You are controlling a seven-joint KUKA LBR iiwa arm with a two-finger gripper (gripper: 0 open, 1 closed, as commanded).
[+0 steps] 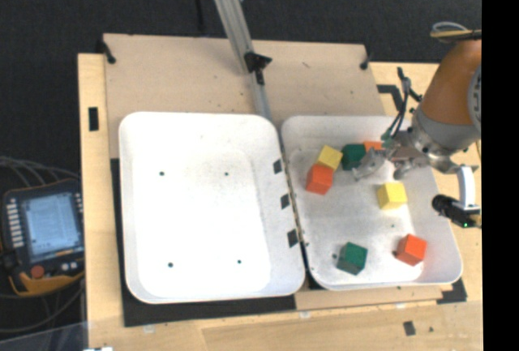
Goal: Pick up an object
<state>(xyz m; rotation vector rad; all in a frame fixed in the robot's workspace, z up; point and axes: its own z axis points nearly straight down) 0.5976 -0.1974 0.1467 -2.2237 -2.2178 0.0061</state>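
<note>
Wooden bench (186, 78) sitting on dark floor. Gripper (381, 163) hovering at right bin's (324, 276) one o'clock, hiding orange block (373, 146); finger state unreadable.

Grey arm (454, 110) w/ orange band, black cables, silver gripper (383, 164).

On the desk (203, 82) sit two white bins side by side: the left bin (199, 203) and the right bin (349, 207) holding the blocks. The arm (450, 102) comes in from three o'clock, its pincer (383, 161) low over the right bin's upper half. Just beside it at nine o'clock are a green block (353, 156), a yellow block (329, 156) and an orange block (319, 178). Another yellow block (392, 195) lies at the pincer's six o'clock. Toward the bin's near edge rest a second green block (352, 258) and a red-orange block (411, 249), well apart
</note>
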